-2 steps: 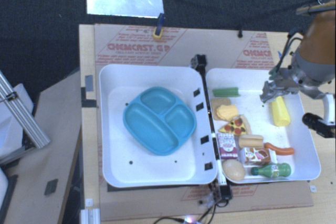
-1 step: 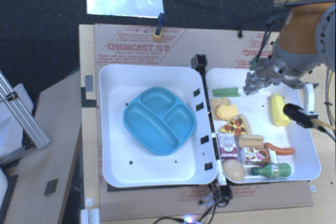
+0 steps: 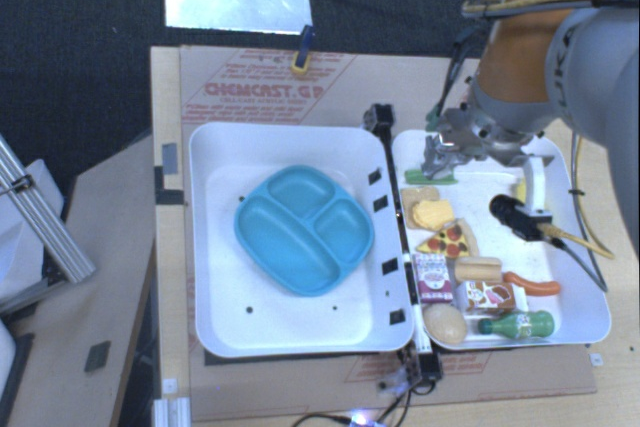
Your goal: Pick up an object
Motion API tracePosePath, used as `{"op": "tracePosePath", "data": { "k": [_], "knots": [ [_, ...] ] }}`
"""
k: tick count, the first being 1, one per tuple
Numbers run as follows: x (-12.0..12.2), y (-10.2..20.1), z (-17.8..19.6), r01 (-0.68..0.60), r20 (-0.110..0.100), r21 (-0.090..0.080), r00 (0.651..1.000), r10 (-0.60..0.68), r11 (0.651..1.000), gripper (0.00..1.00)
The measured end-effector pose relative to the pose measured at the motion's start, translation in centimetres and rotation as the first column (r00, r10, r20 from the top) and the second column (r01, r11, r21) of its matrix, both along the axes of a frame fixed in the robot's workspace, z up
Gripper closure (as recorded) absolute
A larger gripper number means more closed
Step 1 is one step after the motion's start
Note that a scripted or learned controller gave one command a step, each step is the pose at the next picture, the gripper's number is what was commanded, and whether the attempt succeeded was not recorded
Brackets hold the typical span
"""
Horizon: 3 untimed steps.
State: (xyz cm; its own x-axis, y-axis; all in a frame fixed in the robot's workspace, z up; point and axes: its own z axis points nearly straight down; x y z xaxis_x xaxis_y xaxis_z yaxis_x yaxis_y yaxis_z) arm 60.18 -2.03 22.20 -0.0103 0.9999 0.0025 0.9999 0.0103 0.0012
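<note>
Fingers point(image 3: 437, 158) hang at the right bin's point(image 3: 590, 320) far-left corner, opening impossible to tell.

The wooden bench point(image 3: 270, 75) bears two white bins side by side, left bin point(image 3: 215, 245) and right bin point(image 3: 585, 310).

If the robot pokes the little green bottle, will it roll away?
Probably a bit. The green bottle lies on its side in the right bin, and its round body would likely roll. The bin's wall right beside it should stop it soon. It looks like a small toy, so probably light.
</note>
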Motion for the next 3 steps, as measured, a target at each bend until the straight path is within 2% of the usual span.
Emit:
{"op": "tracePosePath", "data": {
  "k": [1, 2, 3],
  "knots": [
    [0.7, 5.0, -0.5, 0.001, 0.001, -0.001, 1.000, -0.001, 1.000, 1.00],
    [1.0, 5.0, -0.4, 0.004, 0.002, -0.002, 1.000, -0.004, 1.000, 1.00],
    [2.0, 6.4, 0.5, 0.003, 0.003, -0.002, 1.000, -0.003, 1.000, 1.00]
  ]
}}
